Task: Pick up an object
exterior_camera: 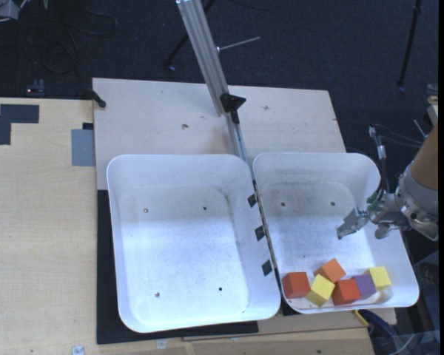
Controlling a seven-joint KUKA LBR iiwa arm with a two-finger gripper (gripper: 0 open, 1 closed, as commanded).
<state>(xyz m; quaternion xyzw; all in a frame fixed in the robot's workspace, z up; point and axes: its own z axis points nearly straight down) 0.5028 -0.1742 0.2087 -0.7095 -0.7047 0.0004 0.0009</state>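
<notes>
Gripper (364,224) hovers above blocks (339,281) in right bin (311,170)

Pale wooden bench (37,220) with grey patches (81,145) (left side), a lighter board (163,117) behind, a slanted aluminium rail (203,39), and dark floor (318,28) strewn with cables.

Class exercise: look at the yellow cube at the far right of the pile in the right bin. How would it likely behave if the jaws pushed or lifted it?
The yellow cube has flat faces, so it would probably slide, not roll. It looks rigid. Resting near the purple cube and the bin wall, a push would likely jam it.
</notes>
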